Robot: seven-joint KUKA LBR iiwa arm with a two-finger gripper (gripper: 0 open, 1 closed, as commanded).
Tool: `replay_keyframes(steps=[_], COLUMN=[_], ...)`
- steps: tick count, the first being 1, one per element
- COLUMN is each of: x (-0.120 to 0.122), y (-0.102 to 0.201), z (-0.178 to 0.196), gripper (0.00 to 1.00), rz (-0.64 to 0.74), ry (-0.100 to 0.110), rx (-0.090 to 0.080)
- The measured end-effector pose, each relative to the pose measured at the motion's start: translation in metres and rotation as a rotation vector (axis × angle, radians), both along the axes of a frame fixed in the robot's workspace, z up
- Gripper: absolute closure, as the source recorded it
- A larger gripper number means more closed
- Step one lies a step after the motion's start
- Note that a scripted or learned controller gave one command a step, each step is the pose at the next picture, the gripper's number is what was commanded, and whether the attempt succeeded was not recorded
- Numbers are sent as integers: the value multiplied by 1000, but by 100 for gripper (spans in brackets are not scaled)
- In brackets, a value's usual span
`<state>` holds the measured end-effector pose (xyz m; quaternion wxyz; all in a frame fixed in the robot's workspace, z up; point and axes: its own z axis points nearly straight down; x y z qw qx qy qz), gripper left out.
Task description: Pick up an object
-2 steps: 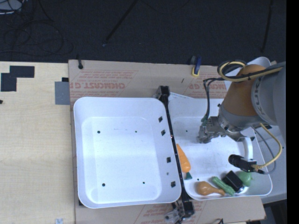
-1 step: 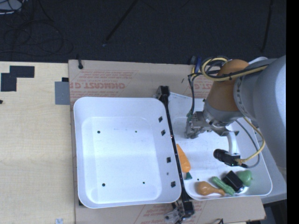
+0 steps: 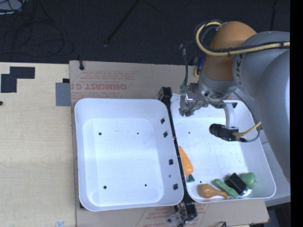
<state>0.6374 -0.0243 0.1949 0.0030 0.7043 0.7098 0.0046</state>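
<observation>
My gripper [image 3: 188,108] hangs over the back left corner of the right bin [image 3: 265,167], close to the divider between the bins. No object shows at its tip. An orange carrot-like toy [image 3: 185,161] lies against the right bin's left wall, well in front of the gripper, with a small green piece [image 3: 190,178] at its near end. Along the front edge lie a tan gourd-shaped toy [image 3: 210,190], a green elongated toy [image 3: 226,187], a black block [image 3: 235,183] and a green round toy [image 3: 247,178].
The left bin [image 3: 83,126] stands beside the right one, sharing a black clipped divider [image 3: 171,141]. A black fitting with a yellow cable [image 3: 223,132] hangs from the arm over the right bin's middle. The bulky arm [image 3: 265,79] covers the bin's back right.
</observation>
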Motion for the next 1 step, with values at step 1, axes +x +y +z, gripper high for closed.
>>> replay_keyframes(steps=[1], x=[-17], y=[67], z=[30], gripper=[100], rz=[-2], ry=[10], rx=[-1])
